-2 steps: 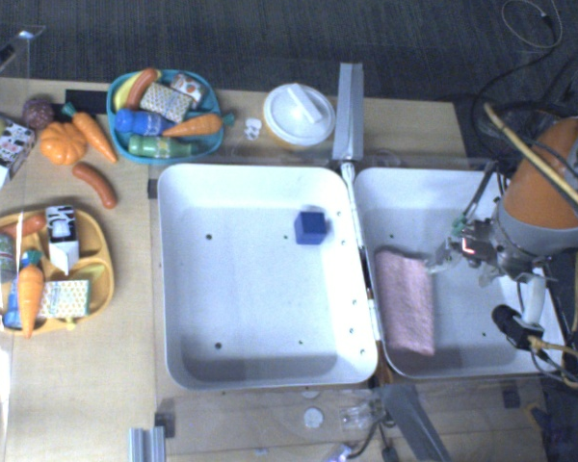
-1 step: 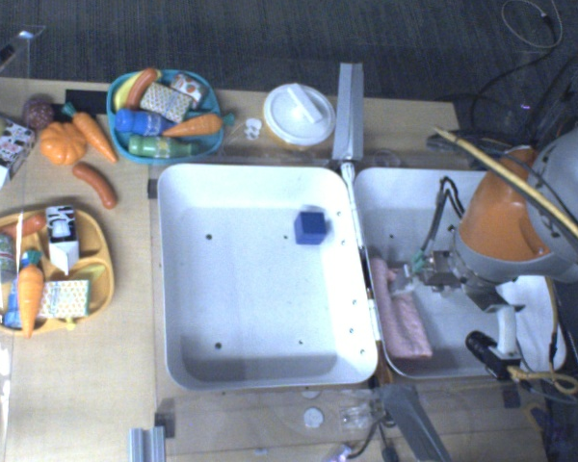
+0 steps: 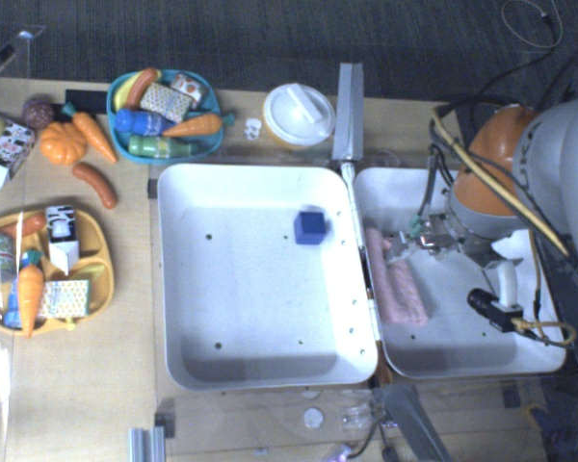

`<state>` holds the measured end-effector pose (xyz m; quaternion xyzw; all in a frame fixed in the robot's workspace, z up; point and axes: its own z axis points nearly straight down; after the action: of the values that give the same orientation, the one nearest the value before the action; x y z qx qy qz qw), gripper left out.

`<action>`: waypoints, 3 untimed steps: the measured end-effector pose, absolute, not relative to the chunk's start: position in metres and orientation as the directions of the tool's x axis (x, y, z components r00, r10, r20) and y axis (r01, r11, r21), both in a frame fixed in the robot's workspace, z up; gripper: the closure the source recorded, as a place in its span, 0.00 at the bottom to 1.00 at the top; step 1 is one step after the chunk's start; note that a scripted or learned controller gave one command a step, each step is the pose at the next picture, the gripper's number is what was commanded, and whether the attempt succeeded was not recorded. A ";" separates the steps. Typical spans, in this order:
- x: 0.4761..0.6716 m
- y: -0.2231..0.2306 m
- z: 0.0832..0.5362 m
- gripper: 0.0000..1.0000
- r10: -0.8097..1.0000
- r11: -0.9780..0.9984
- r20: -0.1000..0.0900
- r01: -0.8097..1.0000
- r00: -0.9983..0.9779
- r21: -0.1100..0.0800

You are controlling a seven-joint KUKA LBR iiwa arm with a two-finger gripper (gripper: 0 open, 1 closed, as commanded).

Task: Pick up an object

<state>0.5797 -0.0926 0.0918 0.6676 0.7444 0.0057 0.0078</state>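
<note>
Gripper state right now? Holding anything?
Gripper: low in the right bin, at the pink object; open/closed cannot be told, no grasp visible.

Smooth matt white bins [image 3: 250, 354], wooden bench [image 3: 125, 354], fuzzy pink cloth [image 3: 400, 287]

a robotics lab, by the look of it: a wooden bench [image 3: 270, 422] bears two white bins [image 3: 260, 354] set side by side, with a grey arm [image 3: 559, 162] and loose cables [image 3: 530, 17] at one side. toy food [image 3: 77, 147] in coloured bowls [image 3: 164, 147] stands in for real objects, and dark carpet [image 3: 270, 17] lies behind the bench.
</note>
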 end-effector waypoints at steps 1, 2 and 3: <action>0.539 -0.109 0.155 0.00 0.953 0.304 -0.001 0.953 -0.304 0.004; 0.598 -0.101 0.091 0.00 0.972 0.237 -0.006 0.971 -0.237 0.016; 0.520 -0.117 0.091 0.00 0.968 0.251 -0.006 0.968 -0.251 0.015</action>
<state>0.5202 -0.1172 0.0912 0.6119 0.7909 0.0041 0.0069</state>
